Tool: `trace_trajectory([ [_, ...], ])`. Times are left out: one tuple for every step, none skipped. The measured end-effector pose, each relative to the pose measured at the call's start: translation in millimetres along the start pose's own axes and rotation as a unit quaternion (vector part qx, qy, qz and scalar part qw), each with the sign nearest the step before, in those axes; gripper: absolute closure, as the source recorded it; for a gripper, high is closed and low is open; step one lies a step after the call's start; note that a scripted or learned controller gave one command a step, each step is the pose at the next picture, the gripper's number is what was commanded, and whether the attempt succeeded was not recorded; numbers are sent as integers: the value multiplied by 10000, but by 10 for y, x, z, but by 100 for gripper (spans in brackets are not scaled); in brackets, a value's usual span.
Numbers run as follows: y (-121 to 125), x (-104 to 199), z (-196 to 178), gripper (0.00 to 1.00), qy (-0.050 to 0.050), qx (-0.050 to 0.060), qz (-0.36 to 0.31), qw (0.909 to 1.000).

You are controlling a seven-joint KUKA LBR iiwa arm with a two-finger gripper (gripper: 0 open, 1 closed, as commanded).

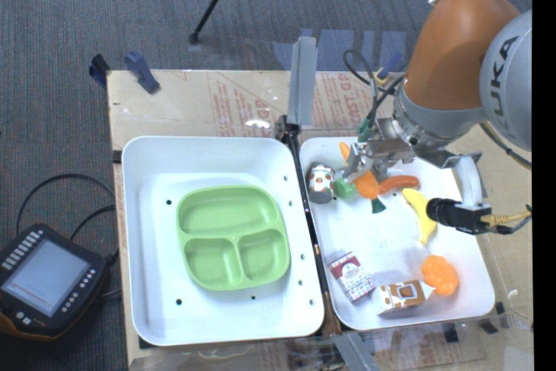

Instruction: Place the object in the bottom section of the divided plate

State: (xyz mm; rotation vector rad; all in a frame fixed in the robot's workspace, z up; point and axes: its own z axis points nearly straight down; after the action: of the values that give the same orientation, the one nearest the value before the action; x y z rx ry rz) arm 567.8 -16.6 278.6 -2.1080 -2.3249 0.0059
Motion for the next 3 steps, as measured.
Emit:
trace_trajectory([
  [-351, 756, 437, 100, 3, 11, -1153, 9933],
  [-215, 1759, 1014, 100, -3, 8, -1689, 9856],
  [-213, 1752, 1012, 0, -3, 5, -1679, 9858],
])
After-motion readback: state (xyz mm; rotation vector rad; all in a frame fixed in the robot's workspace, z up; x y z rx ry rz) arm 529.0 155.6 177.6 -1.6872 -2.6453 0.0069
